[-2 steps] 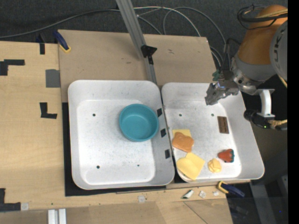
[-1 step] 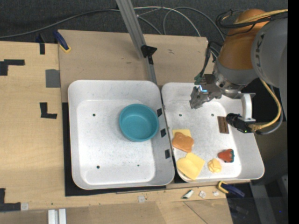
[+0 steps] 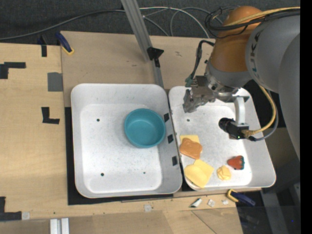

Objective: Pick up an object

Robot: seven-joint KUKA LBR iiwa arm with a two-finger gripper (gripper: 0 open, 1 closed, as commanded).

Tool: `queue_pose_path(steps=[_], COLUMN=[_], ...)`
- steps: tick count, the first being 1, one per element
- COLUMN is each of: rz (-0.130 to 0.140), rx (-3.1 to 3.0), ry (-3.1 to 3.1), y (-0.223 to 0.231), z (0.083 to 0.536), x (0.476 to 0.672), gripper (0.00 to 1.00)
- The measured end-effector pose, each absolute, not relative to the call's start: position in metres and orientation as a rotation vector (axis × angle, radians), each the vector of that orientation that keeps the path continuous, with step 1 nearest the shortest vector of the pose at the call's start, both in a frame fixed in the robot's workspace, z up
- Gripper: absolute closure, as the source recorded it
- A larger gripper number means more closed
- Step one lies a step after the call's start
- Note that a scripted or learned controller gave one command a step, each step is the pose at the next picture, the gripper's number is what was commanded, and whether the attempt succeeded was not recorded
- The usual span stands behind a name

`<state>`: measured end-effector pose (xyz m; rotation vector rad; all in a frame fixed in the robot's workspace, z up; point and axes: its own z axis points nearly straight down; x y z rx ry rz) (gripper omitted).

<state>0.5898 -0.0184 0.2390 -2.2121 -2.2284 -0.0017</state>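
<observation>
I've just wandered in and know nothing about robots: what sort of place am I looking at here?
Probably a robotics lab set up for grasping trials. A grey arm with an orange band reaches over two shallow white bins, one holding a round teal bowl, the other small toy-like food pieces. Loose cables trail behind the taped wooden bench.

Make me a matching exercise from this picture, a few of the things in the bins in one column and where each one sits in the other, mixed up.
Things:
1. teal bowl
2. red piece
3. gripper
4. large yellow piece

Places:
A. near front rim of right bin, by the divider
B. upper left corner of right bin
C. middle of left bin
D. right bin, toward its front right

Pairs: 1-C, 2-D, 3-B, 4-A
</observation>
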Motion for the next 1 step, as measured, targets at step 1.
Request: queue_pose_path(steps=[1], rz=[-0.001], rx=[-2.211], ry=[-2.229], y=[0.0379], z=[0.2456], x=[0.5839], gripper=[1.00])
